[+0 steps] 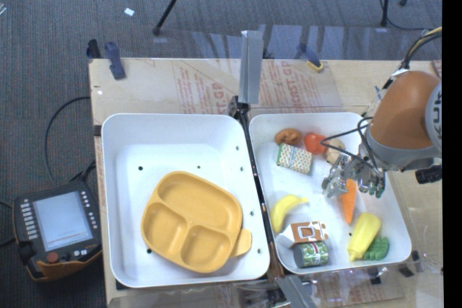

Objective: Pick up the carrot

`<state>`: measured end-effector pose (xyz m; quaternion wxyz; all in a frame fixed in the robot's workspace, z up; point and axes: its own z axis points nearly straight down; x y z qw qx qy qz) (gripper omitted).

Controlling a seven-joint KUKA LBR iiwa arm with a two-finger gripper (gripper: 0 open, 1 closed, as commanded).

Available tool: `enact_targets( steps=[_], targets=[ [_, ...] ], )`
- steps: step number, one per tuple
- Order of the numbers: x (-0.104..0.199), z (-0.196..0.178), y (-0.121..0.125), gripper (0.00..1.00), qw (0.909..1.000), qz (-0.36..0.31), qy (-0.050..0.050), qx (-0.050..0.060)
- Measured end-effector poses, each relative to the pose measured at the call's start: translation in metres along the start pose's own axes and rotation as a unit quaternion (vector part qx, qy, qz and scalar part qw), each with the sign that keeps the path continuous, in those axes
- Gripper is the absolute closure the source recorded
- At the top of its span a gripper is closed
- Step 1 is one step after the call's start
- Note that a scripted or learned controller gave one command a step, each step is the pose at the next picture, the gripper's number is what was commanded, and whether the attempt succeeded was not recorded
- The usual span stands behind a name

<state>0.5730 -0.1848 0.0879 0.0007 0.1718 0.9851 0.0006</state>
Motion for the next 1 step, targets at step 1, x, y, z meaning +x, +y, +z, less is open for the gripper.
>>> enact_targets(
  steps=[1],
  targets=[
    [0.0141, -0.0611, 0.0634, 1.0, 0.9804, 0.197, -0.001, 0.0]
  ],
)
